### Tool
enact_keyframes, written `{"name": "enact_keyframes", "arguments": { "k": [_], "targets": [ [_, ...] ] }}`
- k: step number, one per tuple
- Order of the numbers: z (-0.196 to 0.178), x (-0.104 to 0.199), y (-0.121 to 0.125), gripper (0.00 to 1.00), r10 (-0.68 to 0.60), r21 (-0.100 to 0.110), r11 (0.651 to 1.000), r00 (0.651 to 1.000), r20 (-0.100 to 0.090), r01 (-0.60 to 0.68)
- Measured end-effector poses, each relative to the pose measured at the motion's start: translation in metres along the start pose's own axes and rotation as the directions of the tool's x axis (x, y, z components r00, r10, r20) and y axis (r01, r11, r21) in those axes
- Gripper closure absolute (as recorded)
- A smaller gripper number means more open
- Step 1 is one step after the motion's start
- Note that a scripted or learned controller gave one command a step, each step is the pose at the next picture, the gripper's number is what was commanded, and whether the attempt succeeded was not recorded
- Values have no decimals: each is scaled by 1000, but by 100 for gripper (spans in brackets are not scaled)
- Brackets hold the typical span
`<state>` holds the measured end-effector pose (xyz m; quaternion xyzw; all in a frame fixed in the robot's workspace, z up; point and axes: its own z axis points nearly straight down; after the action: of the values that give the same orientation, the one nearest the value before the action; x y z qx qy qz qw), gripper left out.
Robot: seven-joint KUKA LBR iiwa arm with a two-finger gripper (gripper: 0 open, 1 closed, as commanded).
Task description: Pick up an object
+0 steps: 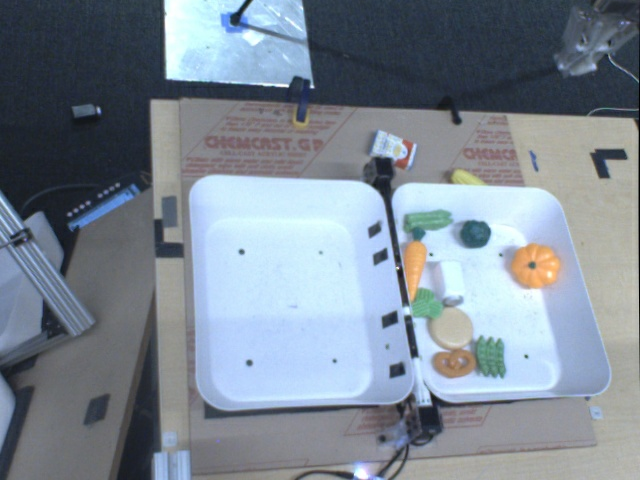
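Grey metal at the top right corner is the end effector [592, 40], raised well clear of the tabletop [170, 298]; whether its fingers are open or closed I cannot tell. Well below it, the right bin [575, 298] holds all the objects. Nearest that corner is an orange pumpkin [535, 265], standing alone, with a dark green lump [475, 233] to its left. A carrot [414, 265] lies along the bin's left wall, its long axis running up and down the view, narrow tip toward the bottom. Beside it lie a white cylinder [451, 280], a tan disc [451, 327], a pretzel [454, 364] and green pods [489, 356], crowded close. The left bin [215, 368] sits alongside.
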<state>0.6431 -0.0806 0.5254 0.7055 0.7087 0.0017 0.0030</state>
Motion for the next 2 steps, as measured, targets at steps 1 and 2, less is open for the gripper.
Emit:
{"name": "enact_keyframes", "arguments": {
  "k": [1,2],
  "targets": [
    [33,-45,-127,100,11,7,1000,1000,-1,-11],
    [-10,-52,1,100,-2,-2,1000,1000,1,2]
  ]
}}
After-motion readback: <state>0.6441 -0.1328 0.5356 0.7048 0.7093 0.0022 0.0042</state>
